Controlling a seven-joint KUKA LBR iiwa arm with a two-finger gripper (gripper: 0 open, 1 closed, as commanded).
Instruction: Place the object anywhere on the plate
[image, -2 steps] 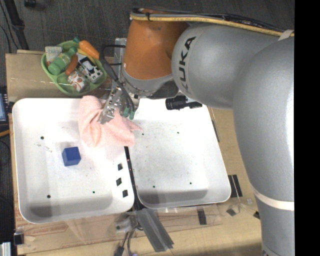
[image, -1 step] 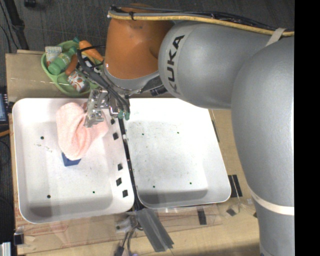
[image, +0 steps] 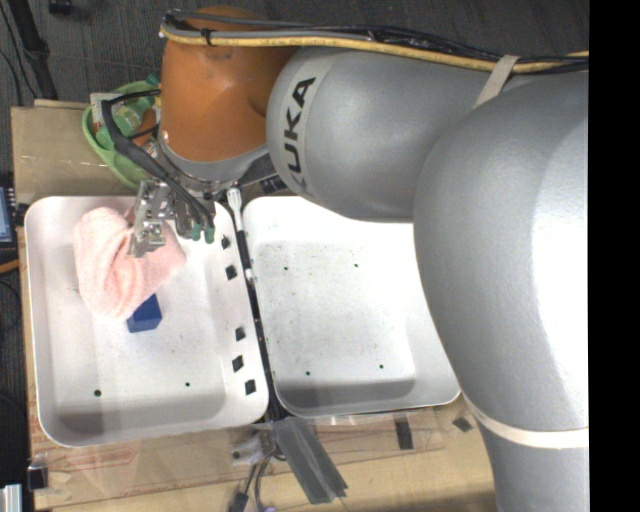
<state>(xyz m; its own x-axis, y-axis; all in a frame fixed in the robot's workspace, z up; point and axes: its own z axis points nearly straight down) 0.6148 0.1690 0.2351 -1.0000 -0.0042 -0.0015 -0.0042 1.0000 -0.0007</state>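
Pink cloth (image: 118, 262), soft and rumpled, bunched into a loose heap in the upper part of the left bin (image: 60, 400). A small blue block (image: 145, 314) sits right against its lower edge. The claw (image: 152, 235) is down at the cloth's upper right side, metal fingers touching the fabric there, but whether they're spread or pinching it, I cannot tell from this angle. The right bin (image: 340, 300) lies under the grey arm (image: 420, 130). Green cable (image: 105, 135) coils beyond the left bin's far edge.
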